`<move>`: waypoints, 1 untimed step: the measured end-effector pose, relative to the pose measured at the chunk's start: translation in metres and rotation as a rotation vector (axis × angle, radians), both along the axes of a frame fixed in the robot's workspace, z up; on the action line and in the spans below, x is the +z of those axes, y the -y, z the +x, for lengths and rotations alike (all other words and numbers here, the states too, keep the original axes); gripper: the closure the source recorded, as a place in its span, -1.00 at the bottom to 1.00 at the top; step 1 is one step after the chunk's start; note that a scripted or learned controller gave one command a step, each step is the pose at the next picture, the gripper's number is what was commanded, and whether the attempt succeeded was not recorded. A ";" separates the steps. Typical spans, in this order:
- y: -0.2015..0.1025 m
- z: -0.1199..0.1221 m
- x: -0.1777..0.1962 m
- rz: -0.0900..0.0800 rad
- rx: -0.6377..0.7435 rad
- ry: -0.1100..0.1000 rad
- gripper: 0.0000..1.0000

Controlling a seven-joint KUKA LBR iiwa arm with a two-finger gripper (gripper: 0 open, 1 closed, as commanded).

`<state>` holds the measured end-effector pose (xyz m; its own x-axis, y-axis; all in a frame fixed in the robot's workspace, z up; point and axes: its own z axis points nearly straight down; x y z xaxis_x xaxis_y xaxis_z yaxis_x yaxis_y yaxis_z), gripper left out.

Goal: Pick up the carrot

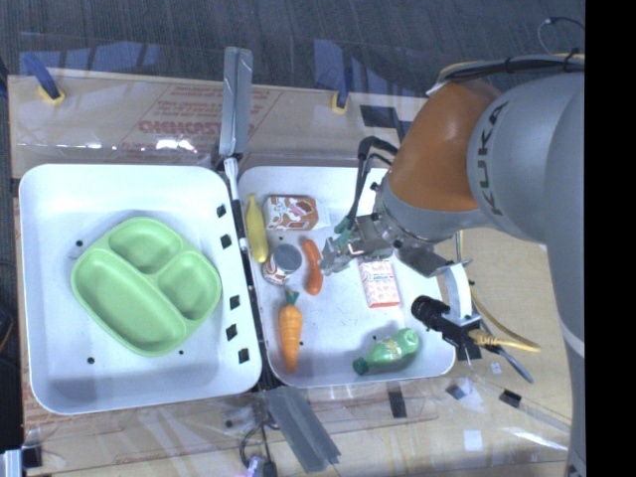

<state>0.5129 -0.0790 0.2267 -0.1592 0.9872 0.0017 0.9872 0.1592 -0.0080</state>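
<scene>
Overhead, we see the gripper [336, 257] low in the right bin [437, 366], beside a red sausage [313, 266]; whether it is open, we cannot tell. The carrot [289, 333] lies below-left of it, apart, near the bin's left wall. The arm [467, 167] reaches in from the right. Around it: a banana [256, 229], a small card [379, 284], a green bottle [390, 352]. The left bin [50, 366] holds a green divided plate [146, 284].

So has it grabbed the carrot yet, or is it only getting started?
Not yet. The carrot lies untouched on the floor of the right bin, near its front left corner. The gripper hovers farther back in that bin, beside the hot dog, not over the carrot. Nothing looks done: reaching the carrot, closing on it and lifting all remain.
</scene>
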 end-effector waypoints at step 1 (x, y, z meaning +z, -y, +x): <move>-0.021 -0.037 -0.010 -0.001 -0.078 -0.004 1.00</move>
<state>0.4762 -0.0580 0.2165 -0.0818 0.9966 0.0014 0.9966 0.0818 -0.0124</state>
